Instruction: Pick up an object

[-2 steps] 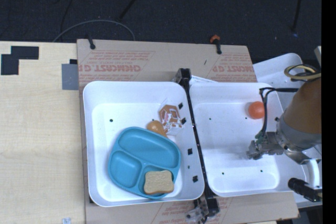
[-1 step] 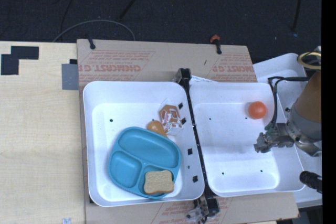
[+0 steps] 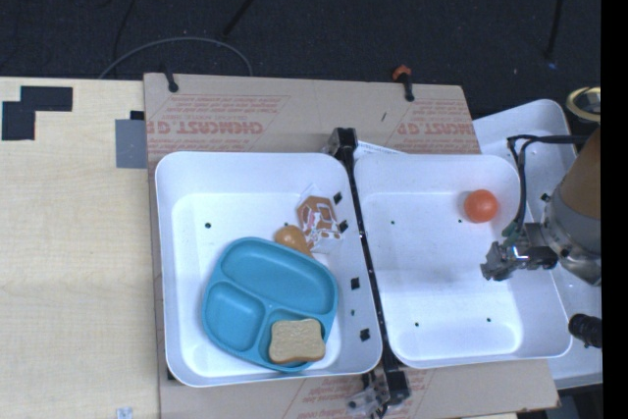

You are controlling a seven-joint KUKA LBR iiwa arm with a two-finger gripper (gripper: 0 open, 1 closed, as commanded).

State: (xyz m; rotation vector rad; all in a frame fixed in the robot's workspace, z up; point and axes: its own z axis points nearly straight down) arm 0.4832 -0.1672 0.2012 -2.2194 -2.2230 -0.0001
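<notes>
The arm's tool hangs low at the right-hand white bin's right edge, near a small orange ball; its grip state cannot be told.

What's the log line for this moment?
gripper: right bin, nothing held | orange ball: right bin | blue tray, bread: left bin

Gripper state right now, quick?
Gripper: over the right bin, nothing visibly held; open or shut cannot be told.
</notes>
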